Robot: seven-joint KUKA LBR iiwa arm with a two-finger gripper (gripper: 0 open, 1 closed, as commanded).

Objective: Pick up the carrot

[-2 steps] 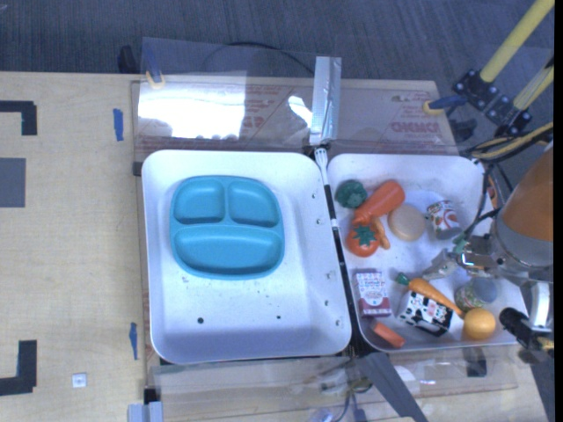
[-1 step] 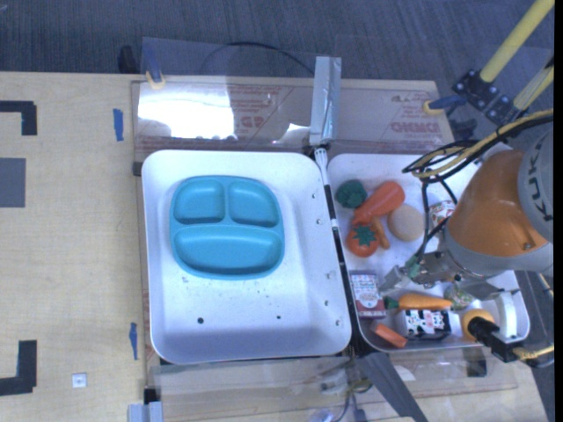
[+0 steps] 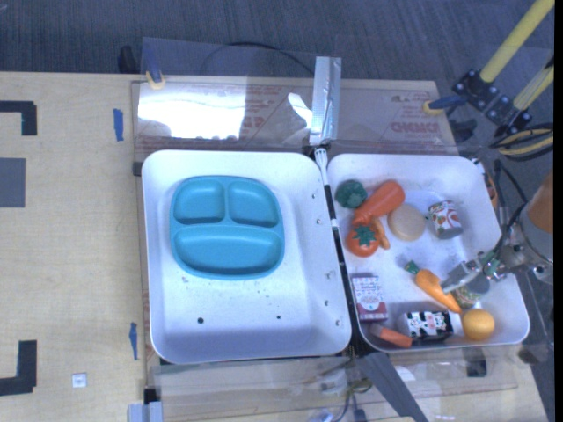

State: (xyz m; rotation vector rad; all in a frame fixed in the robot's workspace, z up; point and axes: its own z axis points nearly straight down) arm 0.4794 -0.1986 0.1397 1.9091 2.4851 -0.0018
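Hovering gripper beside carrot, clear panel lettering unreadable

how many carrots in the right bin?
3. A large carrot lies near the bin's top, beside the green broccoli. A smaller carrot lies by the gripper. A thin one lies at the bottom edge, partly hidden. More may be hidden.

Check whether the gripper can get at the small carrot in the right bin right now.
Probably yes: the gripper hovers right beside the carrot, whose top lies uncovered; the yellow fruit sits close.
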